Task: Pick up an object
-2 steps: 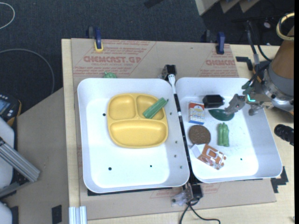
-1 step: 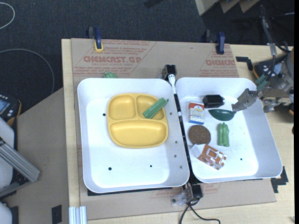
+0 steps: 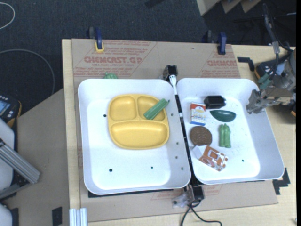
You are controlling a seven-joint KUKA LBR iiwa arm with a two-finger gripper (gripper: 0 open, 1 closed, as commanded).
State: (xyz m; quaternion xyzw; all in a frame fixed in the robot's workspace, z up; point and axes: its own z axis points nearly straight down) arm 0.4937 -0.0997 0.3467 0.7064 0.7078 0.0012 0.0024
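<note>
The right bin [image 3: 263, 164] holds several small objects: a black block [image 3: 214, 100], a white and red carton [image 3: 198, 113], a dark green bowl-shaped piece [image 3: 222, 115], a brown round disc [image 3: 201, 135], a green pickle-like piece [image 3: 225, 135] and a red and white packet [image 3: 214, 157]. My gripper [image 3: 254, 105] hangs over the right bin's upper right rim, to the right of the dark green piece and apart from every object. Nothing shows in its grasp.
The left bin [image 3: 94, 154] carries a yellow divided plate [image 3: 136, 133] with a green stick [image 3: 156, 108] lying across its upper right compartment. Two clamps [image 3: 98, 37] [image 3: 222, 43] pin the board at the back edge. A black divider runs between the bins.
</note>
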